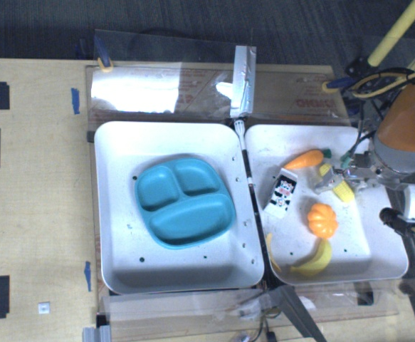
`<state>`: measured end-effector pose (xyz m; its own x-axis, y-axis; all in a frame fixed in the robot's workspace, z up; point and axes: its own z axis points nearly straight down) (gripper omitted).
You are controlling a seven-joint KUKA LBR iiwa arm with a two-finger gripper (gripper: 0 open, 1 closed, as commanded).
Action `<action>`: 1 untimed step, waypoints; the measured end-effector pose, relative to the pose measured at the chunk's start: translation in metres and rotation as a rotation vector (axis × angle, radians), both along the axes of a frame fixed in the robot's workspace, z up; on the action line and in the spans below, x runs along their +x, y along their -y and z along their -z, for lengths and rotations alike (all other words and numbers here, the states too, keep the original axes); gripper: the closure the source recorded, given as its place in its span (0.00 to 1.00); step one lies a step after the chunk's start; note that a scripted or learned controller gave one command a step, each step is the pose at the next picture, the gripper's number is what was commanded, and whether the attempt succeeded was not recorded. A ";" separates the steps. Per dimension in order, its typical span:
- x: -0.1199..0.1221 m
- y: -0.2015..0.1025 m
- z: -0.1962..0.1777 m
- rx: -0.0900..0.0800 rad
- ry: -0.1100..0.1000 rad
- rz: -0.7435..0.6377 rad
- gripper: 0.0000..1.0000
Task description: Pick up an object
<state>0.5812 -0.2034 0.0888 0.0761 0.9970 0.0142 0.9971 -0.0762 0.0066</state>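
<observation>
The right bin (385, 258) holds several toy foods. An orange carrot (304, 159) with a green tip lies near its back. A small white carton (282, 192) with dark print sits to the left. A round orange pumpkin (322, 220) rests in the middle, and a yellow banana (314, 259) curves along the front. A little yellow corn piece (343, 190) lies right under my gripper (337, 177), which reaches in from the right just past the carrot's tip. The grey arm with its orange band (406, 123) hangs over the bin's right edge.
The left bin (114, 155) holds a blue divided plate (184, 200) in its middle. A clear plastic sheet and a taped metal strip (243, 80) lie behind the bins. Cables and a yellow pole (399, 27) crowd the back right corner.
</observation>
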 end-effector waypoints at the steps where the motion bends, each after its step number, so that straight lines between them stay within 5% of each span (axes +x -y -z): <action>1: 0.000 0.003 -0.010 -0.010 0.003 0.000 1.00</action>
